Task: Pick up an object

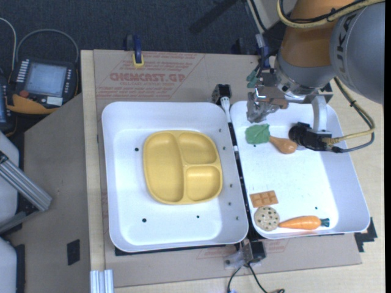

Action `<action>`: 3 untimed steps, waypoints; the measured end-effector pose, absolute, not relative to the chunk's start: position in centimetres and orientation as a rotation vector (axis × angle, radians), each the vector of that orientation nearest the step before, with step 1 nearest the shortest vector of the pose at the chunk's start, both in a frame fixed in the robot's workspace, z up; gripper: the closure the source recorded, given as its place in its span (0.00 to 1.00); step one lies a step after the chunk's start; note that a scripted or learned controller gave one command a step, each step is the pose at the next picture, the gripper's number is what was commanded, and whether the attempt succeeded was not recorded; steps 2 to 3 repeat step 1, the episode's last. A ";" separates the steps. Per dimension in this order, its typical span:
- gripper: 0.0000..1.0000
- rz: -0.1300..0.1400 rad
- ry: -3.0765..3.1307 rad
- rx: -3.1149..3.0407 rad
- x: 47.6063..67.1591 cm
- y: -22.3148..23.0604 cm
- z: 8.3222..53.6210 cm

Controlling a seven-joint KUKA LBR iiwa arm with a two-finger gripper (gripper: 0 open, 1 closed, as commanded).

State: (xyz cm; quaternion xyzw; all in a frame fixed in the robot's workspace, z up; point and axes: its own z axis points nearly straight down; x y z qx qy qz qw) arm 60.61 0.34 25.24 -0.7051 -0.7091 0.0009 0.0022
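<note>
- The end effector [261, 112] is seen low over the far left corner of the right bin [342, 182], just above a green leaf-shaped piece [258, 133].
- Nothing is seen gripped; how far it is open cannot be told.
- A tan drumstick-shaped piece [283, 144] is found just right of the green piece.
- A brown waffle square [264, 198], a speckled round cookie [266, 218] and a carrot [303, 223] are noted near the bin's near edge.
- A yellow divided plate [182, 166] is recorded in the middle of the left bin [122, 182].
- Both bins are carried on the counter [91, 163].
</note>
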 end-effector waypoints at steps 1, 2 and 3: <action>1.00 0.001 -2.225 -2.215 60.4 5.1 25.3; 1.00 0.001 -2.225 -2.215 60.4 5.1 25.3; 1.00 0.001 -2.225 -2.215 60.4 5.1 25.3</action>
